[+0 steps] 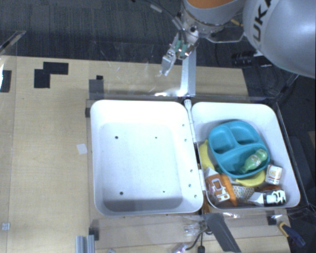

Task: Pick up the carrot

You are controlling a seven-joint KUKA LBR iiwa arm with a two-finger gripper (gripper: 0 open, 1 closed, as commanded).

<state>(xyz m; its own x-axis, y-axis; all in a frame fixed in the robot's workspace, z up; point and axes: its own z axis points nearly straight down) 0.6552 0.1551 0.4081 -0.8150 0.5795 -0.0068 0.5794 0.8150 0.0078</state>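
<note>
Claw (pixel 170 57) hung high over the bench's far edge when I checked, above the seam between the two bins and well apart from both. I saw one pale fingertip (pixel 167 63) angling down to the left. Whether the claw stood open or closed I could not tell at that slant, and nothing showed in its grip. The arm (pixel 276 29) filled the top right corner, its orange band (pixel 210 3) just above the wrist.

The left bin (pixel 98 148) showed me only its white floor with a few small dark dots.

The right bin (pixel 281 123) held the clutter. A blue divided tray (pixel 232 143) sat tilted on a yellow plate (pixel 205 155), and a green bottle (pixel 254 160) lay in the tray's near compartment. Toward the front wall I saw a brown and white box (pixel 215 188), with the carrot (pixel 230 190) lying just beside it on its right, touching it, partly tucked under the plate's rim. A small jar (pixel 274 174) stood near the right wall, and a black and white tube (pixel 269 198) lay along the front corner.
</note>
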